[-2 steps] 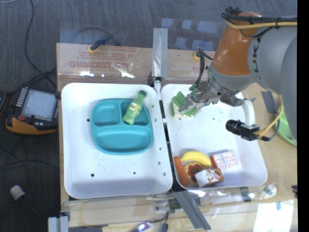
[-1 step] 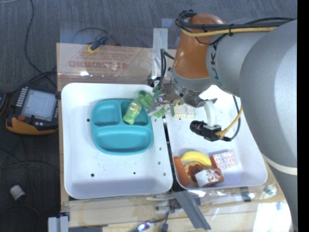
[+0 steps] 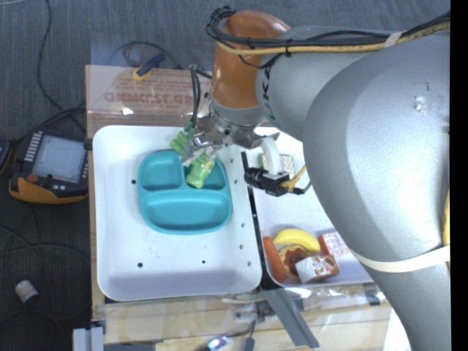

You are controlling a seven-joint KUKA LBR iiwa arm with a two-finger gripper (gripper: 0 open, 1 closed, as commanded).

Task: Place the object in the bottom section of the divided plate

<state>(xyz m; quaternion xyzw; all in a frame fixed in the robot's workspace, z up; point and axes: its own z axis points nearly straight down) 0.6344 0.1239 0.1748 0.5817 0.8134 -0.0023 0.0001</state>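
Nearest the camera, a banana (image 3: 294, 238) and a small carton (image 3: 316, 268) lay in the right bin (image 3: 351, 275). In the left bin (image 3: 117, 269) sat the blue plate (image 3: 183, 214), its wide bottom section bare. Farther back, the gripper (image 3: 199, 143) hung over the plate's upper right section, with the green object (image 3: 199, 171) directly below its tip and touching it. The object's long axis ran up toward the gripper, tilted slightly right. It seemed pinched between the fingers, though the view was poor there.
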